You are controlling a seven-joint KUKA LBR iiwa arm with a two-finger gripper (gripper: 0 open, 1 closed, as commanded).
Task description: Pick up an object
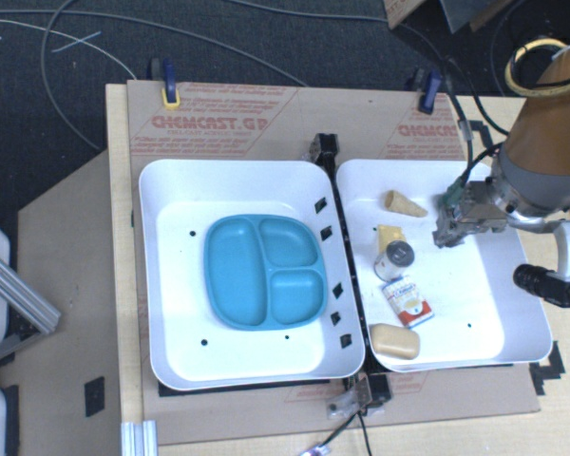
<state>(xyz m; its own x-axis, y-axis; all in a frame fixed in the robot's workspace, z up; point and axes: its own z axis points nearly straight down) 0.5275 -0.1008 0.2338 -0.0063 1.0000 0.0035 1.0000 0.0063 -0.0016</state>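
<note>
Tan block hugs the right bin's front rim; end effector state unclear.

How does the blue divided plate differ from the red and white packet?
The blue divided plate lies in the left bin; the red and white packet lies in the right bin. The plate is far larger. The plate lies alone; the packet lies among other items. Both lie flat.
</note>
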